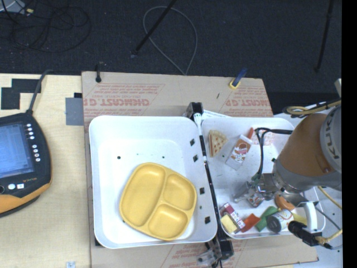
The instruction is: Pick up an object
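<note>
Two shallow white bins side by side on a sheet of printed cardboard [167,94]. Left bin [111,133]: holds one yellow divided plate [158,201], lying flat toward the near right corner, three compartments up. Right bin [223,175]: holds the loose small things to pick from. Toward its far end, a pizza-slice toy [216,143] just beside a small red-and-white carton [240,151], which lies tilted. Along its near edge, a red-and-white packet [231,213] touching a yellow block [227,224], then a red piece [252,221], a green piece [268,211], a dark round piece [273,224] and an orange piece [284,202], all crowded together.

Reaches in from the right: grey arm with its orange band [304,149] over the right bin's right side. Gripper [252,193] down low inside the right bin, between the carton and the crowded near-edge pieces, just above the red piece. How far open: cannot tell, metal parts too small and cluttered. Nothing clearly seen in its grasp.

Well apart on the left, a handheld control pendant [19,158] with a lit screen, resting on the bench. At the cardboard's far edge, a small blue-and-yellow item [238,78].
</note>
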Controlling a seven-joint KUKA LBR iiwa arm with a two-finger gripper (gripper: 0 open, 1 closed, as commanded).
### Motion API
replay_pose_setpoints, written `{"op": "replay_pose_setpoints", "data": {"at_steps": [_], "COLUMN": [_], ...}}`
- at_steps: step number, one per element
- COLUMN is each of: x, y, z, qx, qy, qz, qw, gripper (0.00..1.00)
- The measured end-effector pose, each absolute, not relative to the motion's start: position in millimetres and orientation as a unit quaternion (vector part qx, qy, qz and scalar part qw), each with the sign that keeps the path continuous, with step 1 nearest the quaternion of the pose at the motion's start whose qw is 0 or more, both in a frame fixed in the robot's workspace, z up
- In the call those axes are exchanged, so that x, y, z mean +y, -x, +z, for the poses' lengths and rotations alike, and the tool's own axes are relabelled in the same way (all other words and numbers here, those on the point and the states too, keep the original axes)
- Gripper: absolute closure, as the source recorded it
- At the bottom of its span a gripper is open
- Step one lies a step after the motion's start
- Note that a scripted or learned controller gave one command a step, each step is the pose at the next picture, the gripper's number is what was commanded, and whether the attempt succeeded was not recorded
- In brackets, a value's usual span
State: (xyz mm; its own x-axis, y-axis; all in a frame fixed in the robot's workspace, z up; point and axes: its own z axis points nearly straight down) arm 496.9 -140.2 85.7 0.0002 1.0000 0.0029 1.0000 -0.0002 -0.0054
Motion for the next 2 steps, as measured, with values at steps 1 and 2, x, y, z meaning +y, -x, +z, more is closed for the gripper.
{"op": "replay_pose_setpoints", "data": {"at_steps": [1,2], "x": [-141.4,-68.1], "y": [-498.1,-554.6], "z": [98.8,192.4], "qx": [-0.705,-0.71], "qy": [0.709,0.704], "qz": [-0.0009,-0.0032], "qw": [0.002,-0.002], "gripper": [1.0,1.0]}}
